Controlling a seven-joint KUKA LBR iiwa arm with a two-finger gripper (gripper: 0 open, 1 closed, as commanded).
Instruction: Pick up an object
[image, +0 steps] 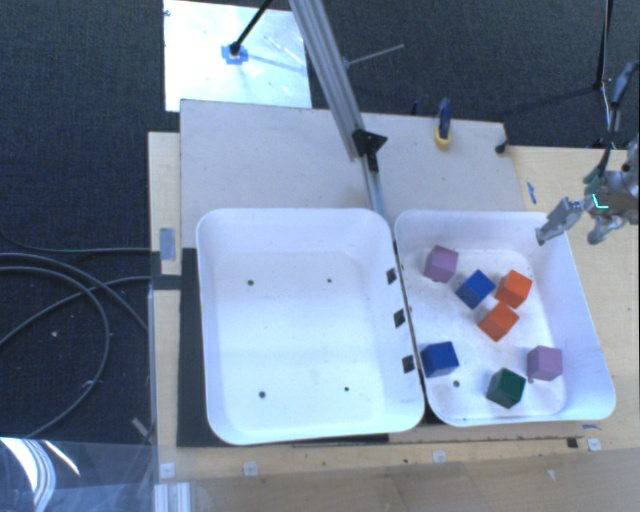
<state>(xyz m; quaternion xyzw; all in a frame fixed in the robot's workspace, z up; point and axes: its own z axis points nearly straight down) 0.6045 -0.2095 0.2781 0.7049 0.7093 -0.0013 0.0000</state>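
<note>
The right bin (583, 300) holds several small cubes. A purple cube (440, 264) lies at its upper left, with a blue cube (476, 288) and two orange cubes (514, 288) (498, 321) near the middle. Another blue cube (439, 358) sits by the left wall, and a green cube (506, 387) and a second purple cube (544, 363) lie toward the front. My gripper (576, 226) hangs over the bin's upper right corner, apart from all the cubes. It is open, with nothing between its fingers.
The left bin (290, 330) stands beside the right one, with small black clips (398, 318) along their shared wall. A slanted metal pole (335, 80) rises behind the bins, a yellow clamp (442, 130) grips the board's back edge, and black cables (60, 300) lie on the floor at the left.
</note>
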